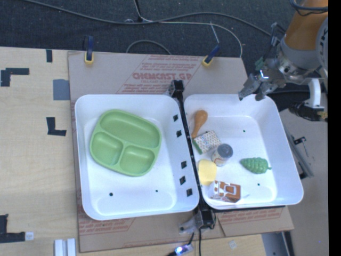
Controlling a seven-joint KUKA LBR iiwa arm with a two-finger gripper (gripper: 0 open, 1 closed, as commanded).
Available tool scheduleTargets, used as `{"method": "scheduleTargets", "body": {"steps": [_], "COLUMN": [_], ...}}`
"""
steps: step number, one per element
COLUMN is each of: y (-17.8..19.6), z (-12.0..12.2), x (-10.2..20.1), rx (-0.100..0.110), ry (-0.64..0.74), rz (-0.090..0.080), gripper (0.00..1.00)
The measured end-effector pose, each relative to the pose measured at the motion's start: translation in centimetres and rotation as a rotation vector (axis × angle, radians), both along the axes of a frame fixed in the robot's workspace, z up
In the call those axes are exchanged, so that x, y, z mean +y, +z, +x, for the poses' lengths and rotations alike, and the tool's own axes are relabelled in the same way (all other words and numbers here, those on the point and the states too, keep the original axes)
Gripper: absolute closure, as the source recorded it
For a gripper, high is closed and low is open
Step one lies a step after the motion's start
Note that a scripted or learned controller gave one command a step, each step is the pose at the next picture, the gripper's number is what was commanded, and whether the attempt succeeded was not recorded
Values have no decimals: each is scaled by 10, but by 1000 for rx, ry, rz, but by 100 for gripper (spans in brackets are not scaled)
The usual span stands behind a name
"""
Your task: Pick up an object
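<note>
Camera view, looking down at a slant on two shallow white bins side by side on a cardboard sheet point(160, 73).

Left bin point(85, 143): just a green divided plate point(126, 142) with three compartments, lying flat toward the upper left.

Right bin point(277, 143): a small pile of stuff crowded along the left wall. Orange-brown drumstick-shaped toy point(199, 120) at the top, leaning against the divider. Below that a patterned packet point(208, 141), then a small can with a grey lid point(223, 153) just beside it. Yellow blob-shaped piece point(207, 170) under the can, and an orange-and-white box point(227, 191) near the bottom edge. Green bumpy thing, looks like a toy bunch of grapes point(254, 165), sitting apart to the right of the rest.

Gripper point(256, 89) up at the top right corner of the right bin, over the rim, well apart from every item. Nothing between the fingers. Open or closed? Cannot tell, too small and dark against the background.

Two clamps, yellow-and-blue point(88, 52), pinning the cardboard's top edge; cables point(160, 19) across the dark floor above.
</note>
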State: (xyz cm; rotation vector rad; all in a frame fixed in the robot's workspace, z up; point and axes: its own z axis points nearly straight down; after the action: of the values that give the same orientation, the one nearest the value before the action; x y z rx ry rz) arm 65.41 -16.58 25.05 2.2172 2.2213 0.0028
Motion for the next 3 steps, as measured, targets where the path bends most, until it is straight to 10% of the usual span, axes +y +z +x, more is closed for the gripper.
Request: {"method": "scheduleTargets", "body": {"steps": [3], "y": [-24], "z": [-72], "x": [142], "rx": [7], "ry": [3], "rz": [2], "gripper": [100]}}
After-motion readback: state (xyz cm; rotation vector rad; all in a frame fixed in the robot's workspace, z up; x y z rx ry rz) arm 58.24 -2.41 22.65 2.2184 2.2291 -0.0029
